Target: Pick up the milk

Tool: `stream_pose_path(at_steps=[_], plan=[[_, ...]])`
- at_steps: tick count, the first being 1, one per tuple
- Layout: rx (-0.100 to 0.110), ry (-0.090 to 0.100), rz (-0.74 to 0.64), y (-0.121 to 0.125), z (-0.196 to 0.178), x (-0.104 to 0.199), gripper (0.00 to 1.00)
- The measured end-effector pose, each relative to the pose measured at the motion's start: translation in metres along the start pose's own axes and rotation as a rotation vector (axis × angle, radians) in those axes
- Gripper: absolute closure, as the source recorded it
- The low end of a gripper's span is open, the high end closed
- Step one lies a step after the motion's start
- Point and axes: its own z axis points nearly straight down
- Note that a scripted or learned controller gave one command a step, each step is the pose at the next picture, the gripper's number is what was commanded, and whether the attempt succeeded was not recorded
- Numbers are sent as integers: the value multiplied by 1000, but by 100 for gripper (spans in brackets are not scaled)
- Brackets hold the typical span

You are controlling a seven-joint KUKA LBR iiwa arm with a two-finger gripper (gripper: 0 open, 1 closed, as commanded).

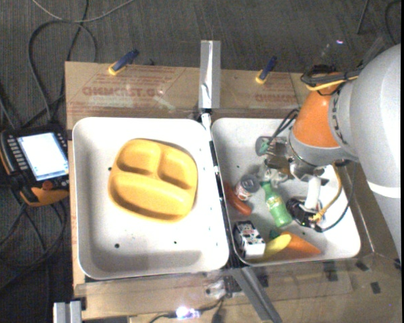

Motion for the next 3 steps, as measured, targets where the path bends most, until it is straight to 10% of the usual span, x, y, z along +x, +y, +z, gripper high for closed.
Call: stream_pose_path(at_steps=[1, 2, 3], plan=[[16, -3, 227, -42, -83, 38, 100], [16, -3, 227, -42, -84, 38, 0], [16, -1, 163, -33, -12, 16, 0]])
